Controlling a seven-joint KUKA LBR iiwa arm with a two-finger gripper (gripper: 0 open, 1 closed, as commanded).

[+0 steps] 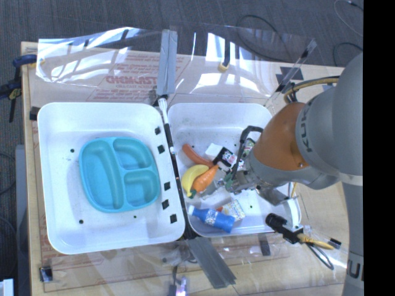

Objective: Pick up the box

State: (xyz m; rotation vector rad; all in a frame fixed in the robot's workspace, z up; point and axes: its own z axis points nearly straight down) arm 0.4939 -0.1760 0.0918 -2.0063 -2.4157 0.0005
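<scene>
Two white bins on the bench. Right bin [185, 119]: box [214, 152] lying beside a carrot [205, 176], banana [192, 179], blue bottle [213, 219]. Gripper [231, 179] low near the box; grip state cannot be told. Left bin [52, 119]: teal tray [120, 173]. Pick apparently not done; lift remains.

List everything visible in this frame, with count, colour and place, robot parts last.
bins: two, white, side by side on the bench
divided tray: one, light blue, in the left bin
carrot: one, orange, right bin near the divider
banana: one, yellow, right bin beside the carrot
box: one, white, right bin just left of the pincer
bottle: one, blue, lying at the right bin's near edge
arm: one, grey with orange band, reaching over the right bin
pincer: one, dark, low among the right bin's items
</scene>
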